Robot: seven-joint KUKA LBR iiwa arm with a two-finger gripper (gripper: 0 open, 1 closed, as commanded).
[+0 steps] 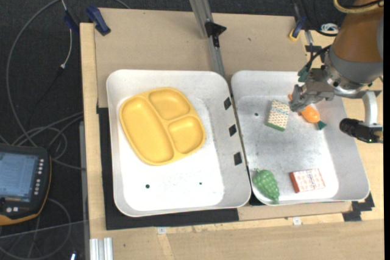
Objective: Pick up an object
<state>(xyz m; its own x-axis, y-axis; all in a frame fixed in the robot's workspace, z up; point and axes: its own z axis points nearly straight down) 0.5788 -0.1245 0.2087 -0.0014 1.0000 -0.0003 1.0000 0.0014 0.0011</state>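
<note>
In the right bin (341, 189), near its far side, my tool (303, 98) sits right over the little orange toy (311, 114), with the checked block (278, 115) just to its left (I cannot tell if the tool is spread).
</note>
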